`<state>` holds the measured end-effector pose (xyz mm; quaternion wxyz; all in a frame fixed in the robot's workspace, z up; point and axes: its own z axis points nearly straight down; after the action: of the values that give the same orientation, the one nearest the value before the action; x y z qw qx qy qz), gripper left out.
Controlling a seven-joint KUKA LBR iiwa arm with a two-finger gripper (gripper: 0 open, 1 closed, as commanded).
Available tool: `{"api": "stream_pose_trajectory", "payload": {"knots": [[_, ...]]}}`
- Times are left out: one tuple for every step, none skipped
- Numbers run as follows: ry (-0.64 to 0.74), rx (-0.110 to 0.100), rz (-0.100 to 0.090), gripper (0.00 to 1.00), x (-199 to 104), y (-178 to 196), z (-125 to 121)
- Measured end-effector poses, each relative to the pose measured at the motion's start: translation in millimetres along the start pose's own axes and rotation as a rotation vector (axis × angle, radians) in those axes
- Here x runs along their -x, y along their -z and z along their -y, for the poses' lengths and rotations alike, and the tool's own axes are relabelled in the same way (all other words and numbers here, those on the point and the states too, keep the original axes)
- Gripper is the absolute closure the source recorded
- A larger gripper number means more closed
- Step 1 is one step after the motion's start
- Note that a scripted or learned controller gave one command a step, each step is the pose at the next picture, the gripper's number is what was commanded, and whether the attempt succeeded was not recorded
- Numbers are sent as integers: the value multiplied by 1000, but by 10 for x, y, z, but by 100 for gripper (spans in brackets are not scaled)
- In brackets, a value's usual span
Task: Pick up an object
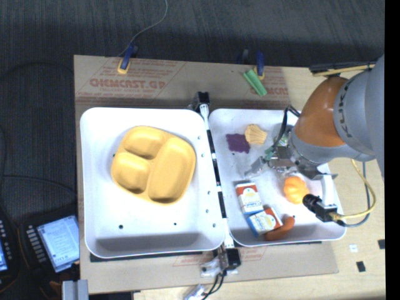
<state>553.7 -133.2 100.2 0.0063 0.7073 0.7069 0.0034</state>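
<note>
I have the tool (270, 161) low in the right bin (220, 167), its metal fingers pointing toward the bin's middle; whether they are open or shut I cannot tell, as the wrist hides much of them. The nearest pick is the orange fruit (294, 188), just beside the tool on the side nearer the bin's front wall; it looks round, smooth and small, with no long axis to line up on; nothing sits between the fingers.
</note>
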Motion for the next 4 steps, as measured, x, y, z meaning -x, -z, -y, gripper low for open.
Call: {"api": "stream_pose_trajectory", "payload": {"knots": [[0, -6, 0, 0, -357, -115, -250], [1, 0, 0, 0, -306, -104, 272], [0, 3, 0, 100, -302, 5, 258], [1, -12, -3, 100, -433, 1098, 679]]}}
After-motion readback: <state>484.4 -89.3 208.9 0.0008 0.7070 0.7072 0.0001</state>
